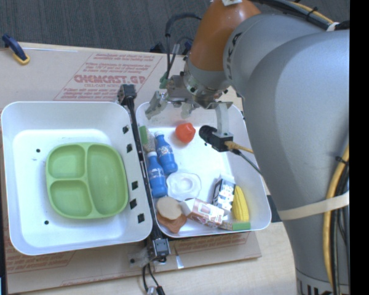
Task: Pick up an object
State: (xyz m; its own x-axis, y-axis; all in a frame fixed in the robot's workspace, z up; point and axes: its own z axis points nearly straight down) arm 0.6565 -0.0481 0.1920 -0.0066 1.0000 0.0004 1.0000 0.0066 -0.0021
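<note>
Red tomato point(184, 133) lying in the right bin point(253, 183), near its far end. Just beyond the tomato, gripper point(171, 103) hovering, fingers spread, clutching nothing. Left of the tomato, blue bottles point(162, 161); farther left, green tray point(86, 180).

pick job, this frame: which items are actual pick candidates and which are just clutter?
Job-relevant:
- gripper, above the right bin's far end
- right bin contents: red tomato-like toy, two blue bottles, clear round lid, toy corn cob, bread-like piece, small printed packet

Lying about:
- green divided plate in the left bin
- cardboard sheet
- blue-and-yellow clamp
</note>
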